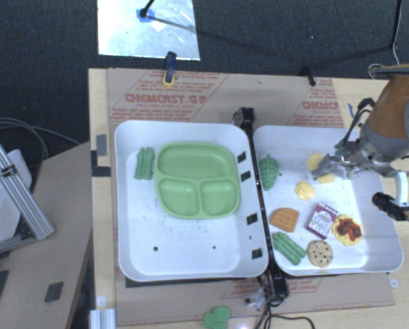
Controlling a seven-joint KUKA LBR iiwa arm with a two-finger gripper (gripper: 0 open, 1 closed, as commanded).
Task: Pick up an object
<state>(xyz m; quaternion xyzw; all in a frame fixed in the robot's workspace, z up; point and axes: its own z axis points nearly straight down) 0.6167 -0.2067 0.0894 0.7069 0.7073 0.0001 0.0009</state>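
Surface (211, 91) with two white bins; arm over right bin (379, 252), approach step.
Camera view: gripper (325, 168) at bin's 12 o'clock, touching yellow piece (318, 162); finger spread cannot be told. Next: close squarely, lift.

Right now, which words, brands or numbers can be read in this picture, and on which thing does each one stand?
"CHEMCAST GP", red print on the brown protective sheet, left of the bins' top edge.
"CHEMCAST", the same red print, slanted, on the sheet's right part; the rest is too blurred.
Small red packet in the right bin: it has a printed label, too small to read.
Nothing else is readable.
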